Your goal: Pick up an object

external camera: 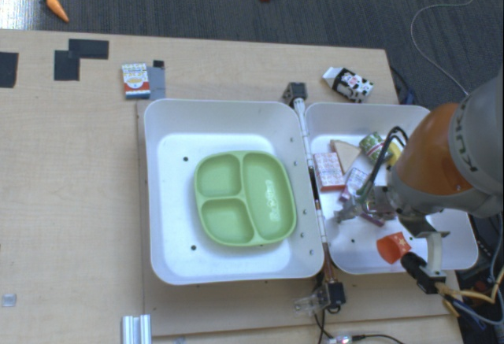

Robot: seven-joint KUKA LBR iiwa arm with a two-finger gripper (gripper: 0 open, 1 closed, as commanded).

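Note:
My gripper (352,211) reaches down into the right bin (346,256), low over its floor near the left wall. Around it lie several small objects. A pink-red packet (327,169) and a white bottle (358,175) are just behind it. A tan wedge (343,151), a green can (370,143) and a yellow item (392,150) sit toward the back. An orange-red block (392,246) rests at the front, to the gripper's right. Something purple (376,217) shows partly under the wrist. Whether anything sits between the fingers is hidden.
The left bin (169,201) holds a green divided plate (245,198). On the bench behind are a small red-and-white box (135,80) and a black-and-white cow toy (349,83). A black clamp (295,91) joins the bins at the back. A carrot (56,7) lies on the floor.

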